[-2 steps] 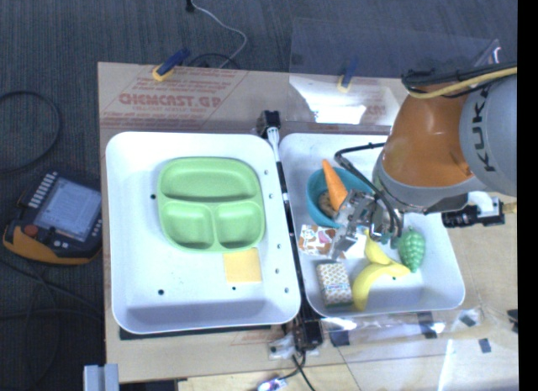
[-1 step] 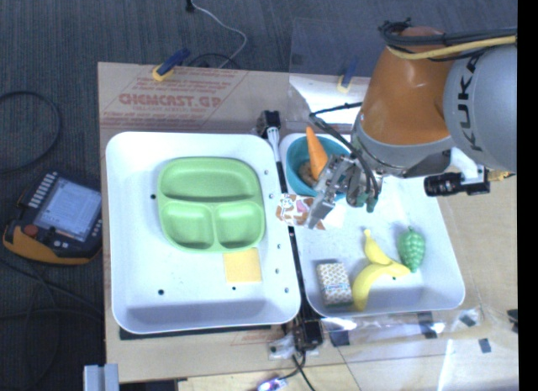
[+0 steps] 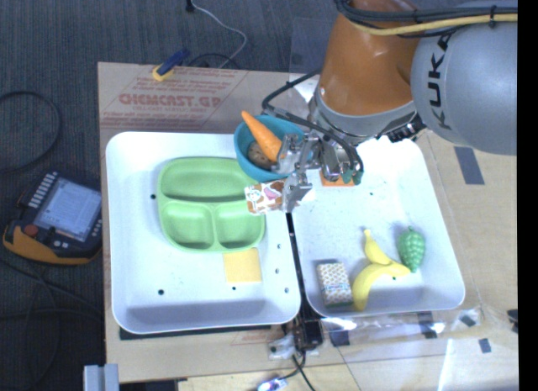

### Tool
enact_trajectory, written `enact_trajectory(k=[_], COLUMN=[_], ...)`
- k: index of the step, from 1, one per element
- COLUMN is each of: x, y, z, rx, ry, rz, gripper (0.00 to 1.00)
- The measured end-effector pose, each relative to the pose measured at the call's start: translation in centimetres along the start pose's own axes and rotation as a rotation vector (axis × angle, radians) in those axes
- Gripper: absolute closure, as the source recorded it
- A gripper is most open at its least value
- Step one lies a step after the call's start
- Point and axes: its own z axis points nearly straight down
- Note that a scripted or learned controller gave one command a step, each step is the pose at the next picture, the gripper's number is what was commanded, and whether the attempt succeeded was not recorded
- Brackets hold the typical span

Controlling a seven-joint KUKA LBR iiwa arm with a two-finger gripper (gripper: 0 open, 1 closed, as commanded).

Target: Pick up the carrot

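Note:
The carrot [image 3: 261,134] is orange and lies tilted in a small blue bowl [image 3: 246,152] at the far edge of the bins, where the two meet. A brownish item sits in the bowl beside it. My gripper [image 3: 296,179] hangs just right of the bowl over the divide between the bins, below and to the right of the carrot. A small patterned packet [image 3: 265,198] lies right by the gripper's tip on its left side; whether they touch is unclear. The grey arm with its orange band [image 3: 370,53] covers the far part of the right bin.
The left bin [image 3: 134,280] holds a green divided plate [image 3: 210,203] and a yellow square [image 3: 243,266]. In the right bin [image 3: 437,213] lie a banana [image 3: 375,268], a green fruit [image 3: 411,248], a small box [image 3: 334,282] and an orange item [image 3: 338,182] under the wrist.

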Motion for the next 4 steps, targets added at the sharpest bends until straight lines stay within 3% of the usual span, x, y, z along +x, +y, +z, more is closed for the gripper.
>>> enact_trajectory(k=[1, 2, 3, 4], x=[5.1, -2.9, -1.6, 2.2], y=[-0.4, -1.3, -1.8, -5.9], z=[-0.5, 0.1, 0.9, -2.7], rx=[0.003, 0.003, 0.002, 0.004], ry=[0.002, 0.001, 0.003, -0.001], rz=[0.303, 0.002, 0.252, 0.572], gripper=[1.00, 1.00, 1.00, 1.00])
